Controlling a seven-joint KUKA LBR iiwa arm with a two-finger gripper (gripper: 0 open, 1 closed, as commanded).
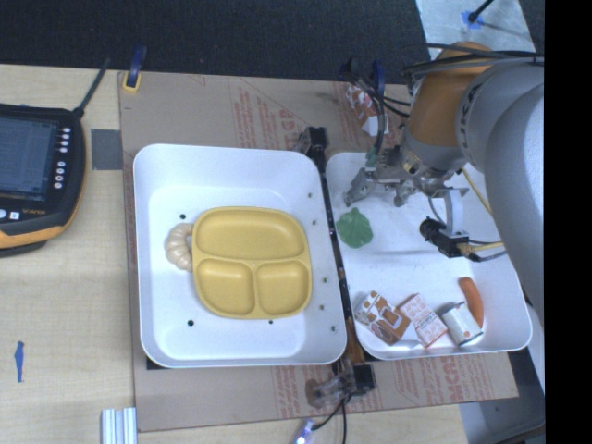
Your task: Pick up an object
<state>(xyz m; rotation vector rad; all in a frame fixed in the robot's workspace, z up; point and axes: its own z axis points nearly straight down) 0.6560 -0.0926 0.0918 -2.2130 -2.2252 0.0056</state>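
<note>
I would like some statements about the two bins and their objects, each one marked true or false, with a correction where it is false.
1. The yellow divided tray lies in the left bin. True.
2. The green object lies in the left bin. False: it lies in the right bin, near the wall between the bins.
3. The gripper is above the far end of the right bin. True.
4. The orange object is between the gripper's fingers. False: it lies at the near end of the right bin, apart from the gripper.
5. A beige object lies against the tray's left side. True.
</note>
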